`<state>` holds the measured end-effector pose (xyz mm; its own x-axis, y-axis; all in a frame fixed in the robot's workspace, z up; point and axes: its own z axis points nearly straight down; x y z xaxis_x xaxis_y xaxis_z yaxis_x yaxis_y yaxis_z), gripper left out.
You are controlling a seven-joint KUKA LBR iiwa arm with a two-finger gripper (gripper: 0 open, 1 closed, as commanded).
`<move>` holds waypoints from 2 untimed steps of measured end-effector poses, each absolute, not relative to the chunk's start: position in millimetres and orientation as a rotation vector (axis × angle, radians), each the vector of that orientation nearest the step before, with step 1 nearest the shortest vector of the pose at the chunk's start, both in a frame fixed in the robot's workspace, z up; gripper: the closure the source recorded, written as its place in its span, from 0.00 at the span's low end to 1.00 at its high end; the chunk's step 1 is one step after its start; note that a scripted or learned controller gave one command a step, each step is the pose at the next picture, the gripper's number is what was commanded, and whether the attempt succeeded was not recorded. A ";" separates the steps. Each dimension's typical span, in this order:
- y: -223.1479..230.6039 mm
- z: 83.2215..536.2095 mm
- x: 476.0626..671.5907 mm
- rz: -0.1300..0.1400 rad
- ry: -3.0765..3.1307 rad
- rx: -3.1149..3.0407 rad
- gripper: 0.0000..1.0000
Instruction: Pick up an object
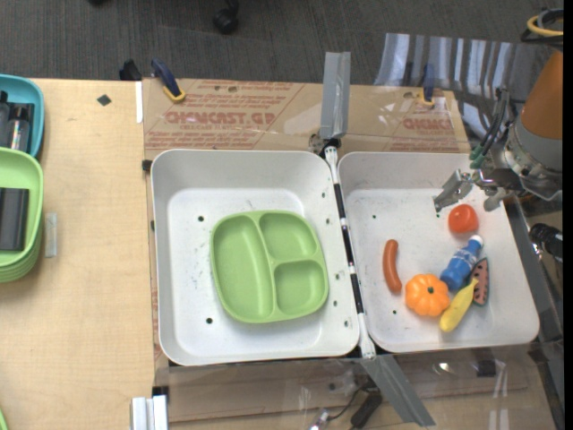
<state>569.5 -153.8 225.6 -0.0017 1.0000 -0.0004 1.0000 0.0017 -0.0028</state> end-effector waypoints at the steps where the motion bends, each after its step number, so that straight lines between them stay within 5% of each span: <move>1: -154.5 233.8 569.7 0.005 -2.222 -2.217 1.00; 2: -71.4 189.8 552.4 0.007 -1.997 -2.421 1.00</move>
